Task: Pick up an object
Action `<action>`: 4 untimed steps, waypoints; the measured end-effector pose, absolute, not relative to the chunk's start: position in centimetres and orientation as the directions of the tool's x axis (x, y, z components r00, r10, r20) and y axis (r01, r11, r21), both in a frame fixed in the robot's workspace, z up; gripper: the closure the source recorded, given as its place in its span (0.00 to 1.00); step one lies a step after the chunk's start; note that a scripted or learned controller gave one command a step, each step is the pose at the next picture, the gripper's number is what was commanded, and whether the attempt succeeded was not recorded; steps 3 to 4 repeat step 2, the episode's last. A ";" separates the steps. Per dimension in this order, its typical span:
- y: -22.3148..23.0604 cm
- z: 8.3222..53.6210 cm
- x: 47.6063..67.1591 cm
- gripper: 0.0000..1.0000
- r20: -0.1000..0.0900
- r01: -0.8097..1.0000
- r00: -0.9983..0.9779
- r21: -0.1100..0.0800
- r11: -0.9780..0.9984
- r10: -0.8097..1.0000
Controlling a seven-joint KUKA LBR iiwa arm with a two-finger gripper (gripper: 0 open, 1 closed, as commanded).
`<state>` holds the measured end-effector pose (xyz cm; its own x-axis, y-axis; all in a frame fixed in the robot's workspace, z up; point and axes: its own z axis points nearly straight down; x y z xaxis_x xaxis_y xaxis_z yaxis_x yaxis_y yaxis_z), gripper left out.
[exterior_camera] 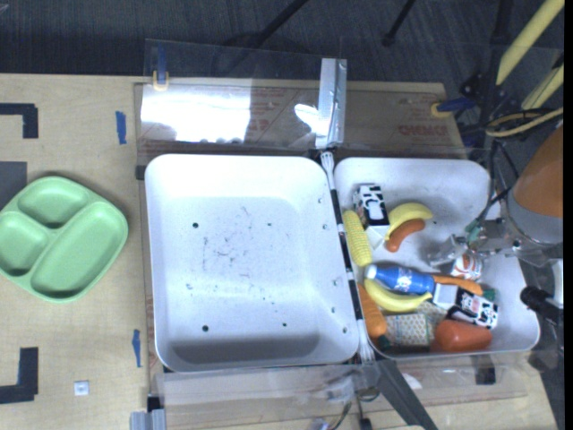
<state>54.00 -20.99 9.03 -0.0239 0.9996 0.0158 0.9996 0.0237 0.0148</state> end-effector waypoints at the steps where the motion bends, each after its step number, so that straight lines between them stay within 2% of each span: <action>1: -20.9 9.9 54.2 1.00 0.015 1.000 -0.025 0.017 0.025 1.000; 2: -16.4 20.2 56.4 1.00 0.000 0.996 -0.084 -0.001 0.084 0.996; 4: -16.4 20.2 56.4 1.00 0.000 0.996 -0.084 -0.001 0.084 0.996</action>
